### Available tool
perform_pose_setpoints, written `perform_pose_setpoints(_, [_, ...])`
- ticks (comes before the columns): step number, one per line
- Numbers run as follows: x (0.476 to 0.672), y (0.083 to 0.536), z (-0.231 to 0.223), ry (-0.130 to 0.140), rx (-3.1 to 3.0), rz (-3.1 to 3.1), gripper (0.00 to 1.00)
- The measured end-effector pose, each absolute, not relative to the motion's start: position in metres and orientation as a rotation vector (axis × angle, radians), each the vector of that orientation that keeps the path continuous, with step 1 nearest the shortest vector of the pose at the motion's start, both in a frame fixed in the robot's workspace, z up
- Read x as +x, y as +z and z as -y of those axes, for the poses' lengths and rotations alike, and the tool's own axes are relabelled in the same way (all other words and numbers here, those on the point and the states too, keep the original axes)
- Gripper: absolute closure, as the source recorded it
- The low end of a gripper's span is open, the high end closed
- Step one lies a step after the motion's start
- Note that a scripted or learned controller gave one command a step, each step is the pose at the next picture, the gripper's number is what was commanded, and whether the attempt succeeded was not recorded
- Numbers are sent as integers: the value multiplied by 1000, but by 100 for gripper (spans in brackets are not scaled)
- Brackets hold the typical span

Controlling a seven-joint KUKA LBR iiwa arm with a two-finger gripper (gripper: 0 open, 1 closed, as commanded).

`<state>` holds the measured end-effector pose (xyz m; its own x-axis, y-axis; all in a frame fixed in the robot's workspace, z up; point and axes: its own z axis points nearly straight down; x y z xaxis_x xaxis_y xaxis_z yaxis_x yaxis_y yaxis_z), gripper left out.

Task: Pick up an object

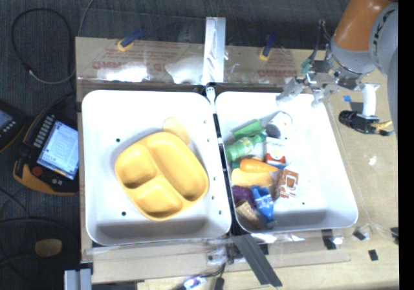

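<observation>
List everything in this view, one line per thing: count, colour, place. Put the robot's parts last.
white bins: 2, white, side by side on the bench
yellow tray: 1, yellow, three compartments, in the left bin
green bottle: 1, green, near the right bin's left wall
carrot: 1, orange, right bin, below the green bottle
blue item: 1, blue, right bin's near left corner
white packets: a few, white with red, right bin's middle
handheld pendant: 1, orange and black, floor left of the bench
arm: 1, grey with orange band, upper right
gripper: 1, metallic, over the right bin's far edge
</observation>
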<state>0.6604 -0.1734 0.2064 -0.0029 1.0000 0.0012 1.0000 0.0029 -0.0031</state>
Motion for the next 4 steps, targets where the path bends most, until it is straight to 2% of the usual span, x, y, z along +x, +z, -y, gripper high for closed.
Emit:
perform_pose_setpoints(1, [669, 185, 181, 9, -2023, 2404, 0])
perform_pose_setpoints(2, [655, 99, 166, 3, -1974, 2451, 0])
perform_pose_setpoints(3, [648, 175, 132, 2, -2094, 2340, 0])
perform_pose_setpoints(4, [654, 111, 131, 4, -2047, 2382, 0])
